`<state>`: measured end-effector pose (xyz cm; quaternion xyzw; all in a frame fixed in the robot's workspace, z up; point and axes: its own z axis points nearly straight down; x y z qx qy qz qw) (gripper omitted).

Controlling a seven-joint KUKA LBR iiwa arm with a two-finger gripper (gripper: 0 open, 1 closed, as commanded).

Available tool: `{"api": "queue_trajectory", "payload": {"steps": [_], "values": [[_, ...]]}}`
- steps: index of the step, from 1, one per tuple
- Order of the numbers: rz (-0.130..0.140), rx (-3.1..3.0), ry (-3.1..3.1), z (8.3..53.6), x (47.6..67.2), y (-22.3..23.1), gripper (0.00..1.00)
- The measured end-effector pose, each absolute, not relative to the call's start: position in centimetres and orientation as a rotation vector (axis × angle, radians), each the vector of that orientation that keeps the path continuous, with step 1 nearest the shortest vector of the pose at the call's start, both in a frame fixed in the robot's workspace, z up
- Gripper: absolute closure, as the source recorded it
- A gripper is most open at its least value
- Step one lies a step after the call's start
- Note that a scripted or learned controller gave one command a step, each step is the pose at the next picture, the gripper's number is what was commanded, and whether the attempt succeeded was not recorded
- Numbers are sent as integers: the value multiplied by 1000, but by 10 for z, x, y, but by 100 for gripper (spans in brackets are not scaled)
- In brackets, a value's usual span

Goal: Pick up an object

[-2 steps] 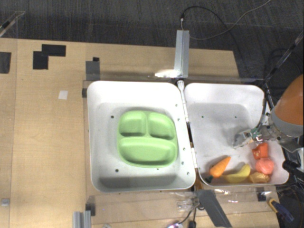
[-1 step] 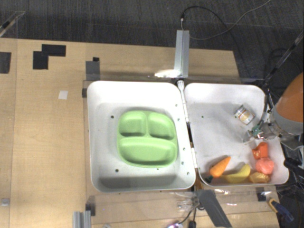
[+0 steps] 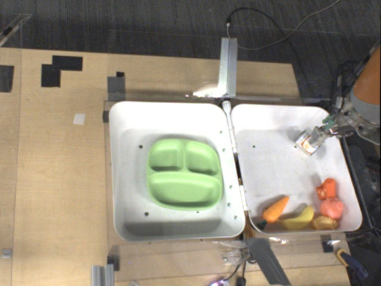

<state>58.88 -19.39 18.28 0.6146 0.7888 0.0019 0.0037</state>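
On my feed the left bin (image 3: 122, 159) holds a pale green divided plate (image 3: 184, 173), smooth moulded plastic with rounded corners: two small compartments at the far side and one wide one nearer me. All three look bare.

The right bin (image 3: 268, 159) carries the toy food, bunched along its near edge toward the right corner. I make out an orange carrot (image 3: 275, 208), tapered and lying at a slant, a yellow banana (image 3: 299, 217) just beside it, a red pepper-like piece (image 3: 326, 189), a pinkish rounded fruit (image 3: 332, 207) just below that, and a small amber lump (image 3: 324, 222) by the rim. They all have a glossy plastic look.

The claw (image 3: 308, 143) sits over the far right part of that bin, well apart from the food cluster, reaching in from the grey arm (image 3: 357, 115). It looks pale and reflective at the tip; I cannot tell how it stands.

Both bins are white, shallow, with rounded corners, resting on a wood-toned tabletop (image 3: 53, 189).
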Motion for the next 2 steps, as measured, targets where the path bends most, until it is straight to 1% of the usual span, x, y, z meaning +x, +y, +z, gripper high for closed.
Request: {"api": "queue_trajectory", "payload": {"steps": [1, 2], "values": [[5, 2129, 2306, 190, 589, -103, 100], [4, 2075, 2353, 194, 530, -176, 100]]}}
